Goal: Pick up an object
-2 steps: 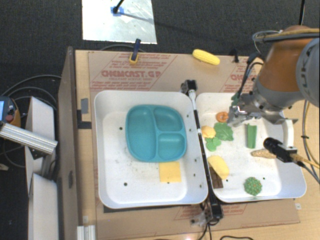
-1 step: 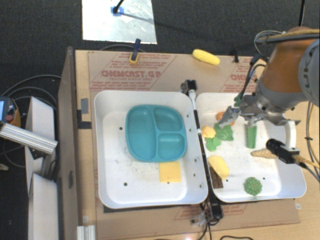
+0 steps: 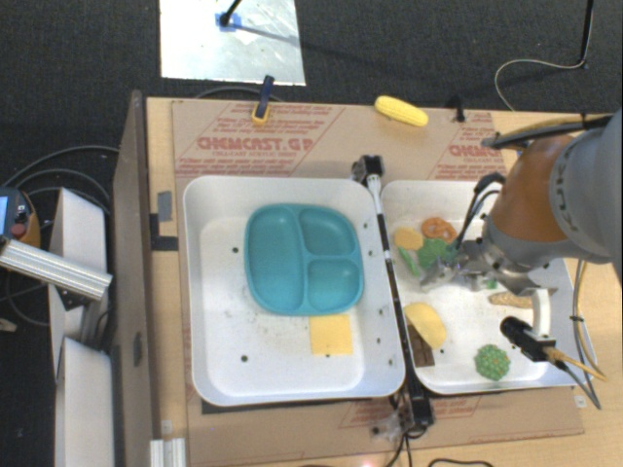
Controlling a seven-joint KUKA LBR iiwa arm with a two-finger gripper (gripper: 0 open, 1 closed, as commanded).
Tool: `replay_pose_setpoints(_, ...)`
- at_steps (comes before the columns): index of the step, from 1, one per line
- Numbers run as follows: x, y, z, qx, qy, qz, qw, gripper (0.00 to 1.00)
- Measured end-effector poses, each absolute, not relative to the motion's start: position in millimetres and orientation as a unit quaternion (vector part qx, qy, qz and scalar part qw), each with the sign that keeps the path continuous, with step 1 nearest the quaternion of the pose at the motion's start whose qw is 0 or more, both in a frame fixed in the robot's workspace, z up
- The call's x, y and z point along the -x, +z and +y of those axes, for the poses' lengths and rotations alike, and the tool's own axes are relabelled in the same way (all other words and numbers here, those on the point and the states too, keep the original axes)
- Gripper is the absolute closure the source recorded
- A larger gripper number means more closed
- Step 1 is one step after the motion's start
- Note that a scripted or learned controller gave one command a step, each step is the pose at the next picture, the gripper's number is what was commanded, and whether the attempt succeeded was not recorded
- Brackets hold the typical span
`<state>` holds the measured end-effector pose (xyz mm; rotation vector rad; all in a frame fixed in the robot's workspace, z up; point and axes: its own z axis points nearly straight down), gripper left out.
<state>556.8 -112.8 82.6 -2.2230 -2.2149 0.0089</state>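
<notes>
Brown cardboard [image 3: 292, 139] with red print, spread under both bins, dark carpet [image 3: 68, 56] all round. Teal plate [image 3: 302, 258] flat in the left bin [image 3: 219, 358], with a yellow square [image 3: 331, 336] just beside its near edge. Right of the plate, beyond the seam between the bins, the right bin [image 3: 458, 379] strewn with small things: orange piece [image 3: 437, 229], green leafy bit [image 3: 433, 253], yellow lump [image 3: 425, 323], green ball [image 3: 493, 362]. Gripper [image 3: 458, 270] low in that bin, right of the plate, close against the leafy bit; whether released or clenched cannot be told. Beyond the plate, on the cardboard, a yellow clamp [image 3: 263, 100] and, further right, a yellow banana [image 3: 401, 111]. Further back still, a silvery sheet [image 3: 234, 27] on the carpet. Well left of the plate, grey cables [image 3: 58, 168] and a white rail [image 3: 54, 270].
</notes>
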Motion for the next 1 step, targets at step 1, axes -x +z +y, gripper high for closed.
replay_pose_setpoints(1,-616.7,85.4,-104.5,0.705,-0.002,-0.709,-0.003,0.0)
